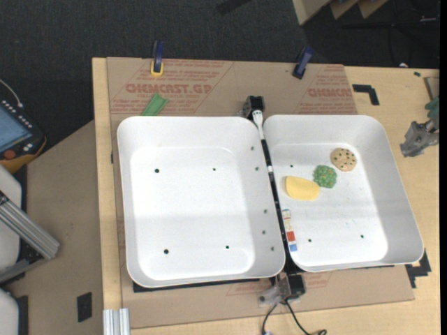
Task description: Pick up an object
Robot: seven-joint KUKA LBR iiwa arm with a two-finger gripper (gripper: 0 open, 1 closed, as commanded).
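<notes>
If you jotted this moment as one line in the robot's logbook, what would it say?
tool: at right edge, outside bins | right bin: yellow piece, green ball, cookie | held: nothing seen

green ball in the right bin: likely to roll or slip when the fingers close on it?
Probably. The green ball looks round, so a nudge may roll it across the smooth floor of the right bin. Its bumpy surface might help grip. It sits close between the yellow piece and the cookie, so closing fingers could bump those.
</notes>
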